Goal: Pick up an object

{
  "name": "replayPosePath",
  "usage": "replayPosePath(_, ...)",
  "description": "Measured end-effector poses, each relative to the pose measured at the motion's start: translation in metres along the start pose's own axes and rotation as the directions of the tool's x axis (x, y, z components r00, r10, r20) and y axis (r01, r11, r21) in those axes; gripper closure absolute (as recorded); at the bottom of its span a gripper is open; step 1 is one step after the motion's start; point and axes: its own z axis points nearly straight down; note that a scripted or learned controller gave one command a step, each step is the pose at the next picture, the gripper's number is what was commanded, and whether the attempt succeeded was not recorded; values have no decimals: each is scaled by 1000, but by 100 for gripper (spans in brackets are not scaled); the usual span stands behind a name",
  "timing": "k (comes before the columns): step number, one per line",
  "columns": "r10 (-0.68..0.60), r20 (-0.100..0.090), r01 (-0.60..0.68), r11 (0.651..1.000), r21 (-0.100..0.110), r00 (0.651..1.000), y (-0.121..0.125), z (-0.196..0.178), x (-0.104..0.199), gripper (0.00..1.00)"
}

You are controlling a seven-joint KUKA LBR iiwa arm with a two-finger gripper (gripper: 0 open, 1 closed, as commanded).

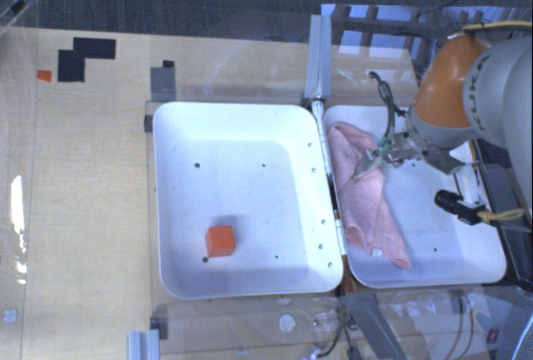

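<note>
Two white bins sat side by side on the table (83, 208), and each held one thing. Toward the lower left of the left bin (233, 121) lay a small orange block (221, 241), alone on the floor of the bin, well apart from every wall. It looked stiff and light, with flat faces that would take a squeeze from opposite sides, though a small hard cube could skid on the smooth plastic if pushed off-centre.

Right of the divider, in the right bin (450, 250), a pink cloth (371, 200) lay crumpled along the bin's left side, running from the upper part of the bin down toward its lower middle. It was plainly soft and limp, light, with nothing fragile about it; it would drape and trail when lifted rather than keep its shape. A raised fold near its upper half seemed the best place to pinch, since a flat single layer might slip out.

The jaws (372, 162) were down at that upper part of the cloth, their tips touching or just above the folds. Whether they were spread or closed on fabric could not be told from this slanted view. The arm (466, 92) came in from the right of the frame.
</note>
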Motion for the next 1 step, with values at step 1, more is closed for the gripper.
replayPosePath(1, 21, 1, -21, 1000, -2, 1000, 25, 0, 13, 0)
